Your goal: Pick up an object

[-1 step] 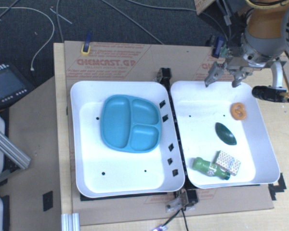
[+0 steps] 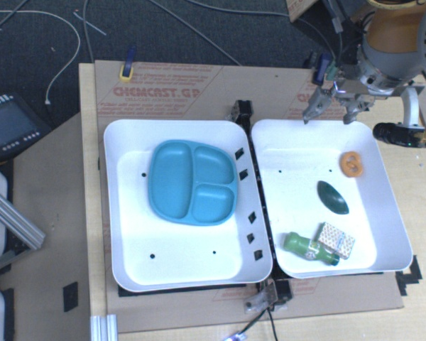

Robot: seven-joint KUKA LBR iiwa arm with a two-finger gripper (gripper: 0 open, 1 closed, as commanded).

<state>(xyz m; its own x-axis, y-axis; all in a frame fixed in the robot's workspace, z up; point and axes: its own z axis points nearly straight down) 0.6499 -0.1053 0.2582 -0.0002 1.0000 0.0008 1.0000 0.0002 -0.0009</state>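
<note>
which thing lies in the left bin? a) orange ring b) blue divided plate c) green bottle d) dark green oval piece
b, the blue divided plastic plate lies alone in the left white bin, while the small orange ring, the green bottle and the dark green oval piece all lie in the right white bin.

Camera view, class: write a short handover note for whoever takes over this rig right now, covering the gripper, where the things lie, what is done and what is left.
Gripper: open, holding nothing, above the far rim of the right bin.
Right bin: orange ring near the far right corner, dark green oval piece mid-bin, green bottle and checkered packet side by side at the near edge.
Left bin: blue divided plate.
Done: nothing picked yet.
Left: descend, grasp one object, lift.
</note>
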